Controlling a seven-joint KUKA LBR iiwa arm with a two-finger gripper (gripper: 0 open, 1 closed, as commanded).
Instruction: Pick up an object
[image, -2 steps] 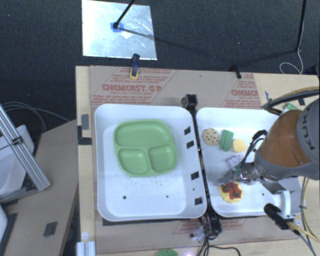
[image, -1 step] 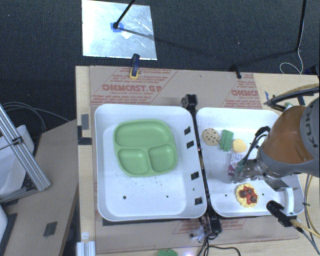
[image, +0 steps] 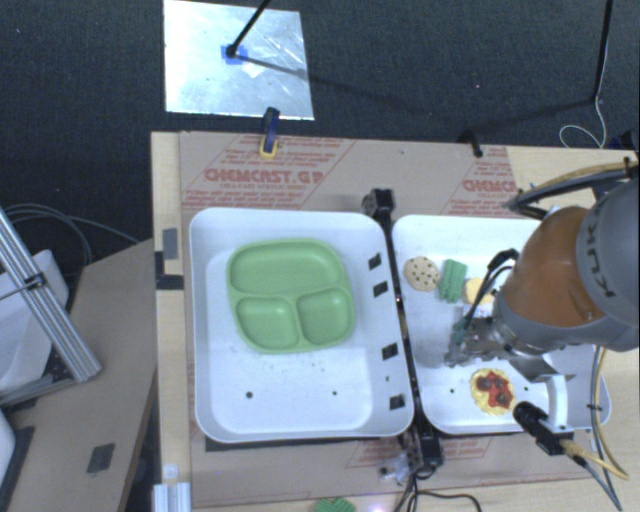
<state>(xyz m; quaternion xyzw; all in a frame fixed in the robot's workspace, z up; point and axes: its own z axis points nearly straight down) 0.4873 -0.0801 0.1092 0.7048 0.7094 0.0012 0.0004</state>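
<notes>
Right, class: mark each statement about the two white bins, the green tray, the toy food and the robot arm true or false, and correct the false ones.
1. The green tray lies in the left bin. True.
2. The tray has five compartments. False: three.
3. The spotted cookie lies in the right bin. True.
4. The cookie sits on the tray. False: it lies on the right bin's floor, beside a green block.
5. The small pizza lies nearer the camera than the cookie. True.
6. The gripper hangs over the left bin. False: over the right bin.

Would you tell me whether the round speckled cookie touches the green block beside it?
Apart: the camera view shows white bin floor between the cookie and the green block.
</notes>
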